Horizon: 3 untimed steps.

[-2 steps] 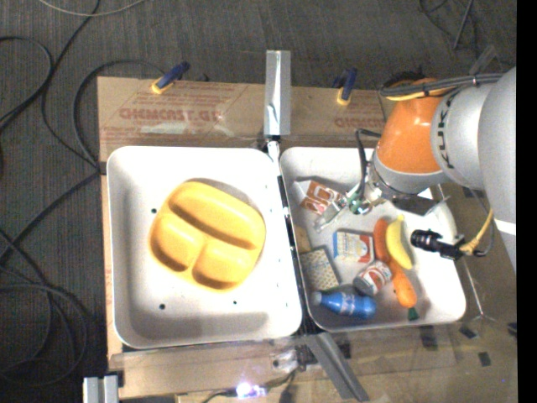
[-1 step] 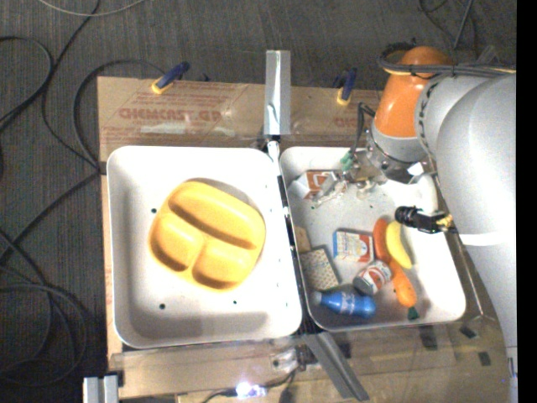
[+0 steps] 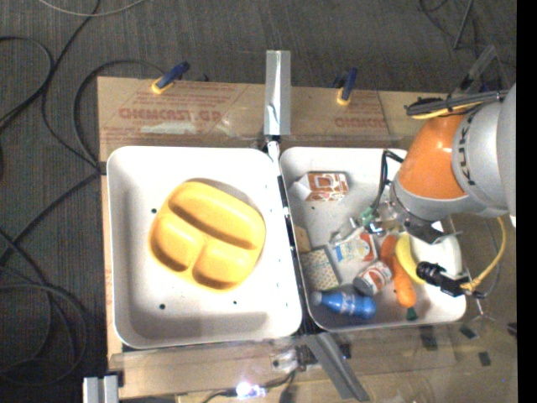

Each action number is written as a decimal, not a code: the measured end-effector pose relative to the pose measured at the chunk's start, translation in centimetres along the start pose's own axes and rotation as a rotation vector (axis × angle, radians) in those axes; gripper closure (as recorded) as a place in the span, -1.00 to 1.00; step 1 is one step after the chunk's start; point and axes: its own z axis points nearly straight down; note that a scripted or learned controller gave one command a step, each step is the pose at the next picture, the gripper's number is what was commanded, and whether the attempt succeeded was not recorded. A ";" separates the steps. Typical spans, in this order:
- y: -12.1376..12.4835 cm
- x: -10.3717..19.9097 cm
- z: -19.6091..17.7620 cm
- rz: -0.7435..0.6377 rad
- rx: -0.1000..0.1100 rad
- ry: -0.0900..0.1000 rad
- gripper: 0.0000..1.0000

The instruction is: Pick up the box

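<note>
dark carpet surrounds the desk (image 3: 126, 107) with two white bins. the box (image 3: 325, 185) lies at 11 o'clock in the right bin (image 3: 457, 309). the pincer (image 3: 379, 217) hovers over clutter; whether it is apart or together cannot be told.

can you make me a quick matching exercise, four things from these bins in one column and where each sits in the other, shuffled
Things:
1. yellow plastic divided plate
2. blue plastic bottle
3. small orange and white carton box
4. orange carrot

Places:
A. upper part of the right bin, near its far wall
B. middle of the left bin
C. right side of the right bin, beside a yellow banana
D. front edge of the right bin, lying on its side

Pairs: 1-B, 2-D, 3-A, 4-C
</note>
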 end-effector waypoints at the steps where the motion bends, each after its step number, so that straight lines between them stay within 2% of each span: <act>1: -1.8 1.9 -0.2 -0.272 -0.008 -0.012 -1.00; 2: 7.5 0.4 0.1 -0.038 -0.003 -0.002 -1.00; 3: -3.0 1.0 0.0 0.200 -0.003 -0.002 -1.00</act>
